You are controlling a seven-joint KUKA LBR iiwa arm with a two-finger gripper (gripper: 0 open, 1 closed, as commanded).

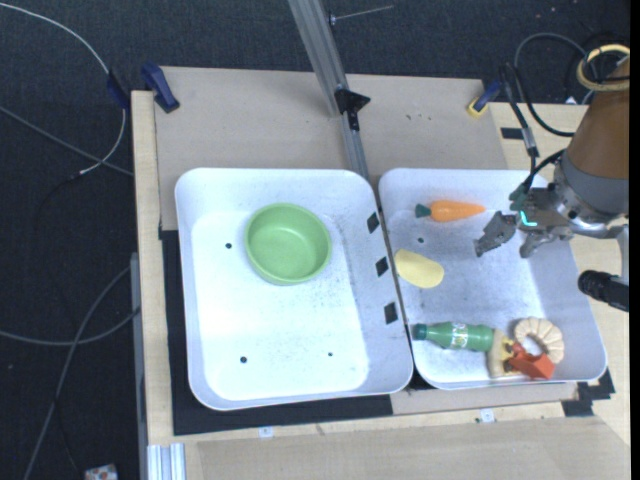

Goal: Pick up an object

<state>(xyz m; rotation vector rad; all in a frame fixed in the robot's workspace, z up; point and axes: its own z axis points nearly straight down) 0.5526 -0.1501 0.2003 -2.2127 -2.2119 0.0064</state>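
The right bin [470,280] holds an orange toy carrot [452,210] at its back, a pale yellow piece [417,268] near its left wall, a green bottle [455,336] lying on its side at the front, and a tan ring with red parts [530,348] in the front right corner. My gripper [512,238] hangs over the right side of this bin, right of the carrot, its two fingers spread open with nothing between them. In the left bin [220,348] sits a green bowl [288,243].
A slanted metal post [325,58] rises behind the bins and meets the divider between them. Blue clamps [158,86] hold the board's back corners. Cables run along the dark floor on the left and behind the arm on the right.
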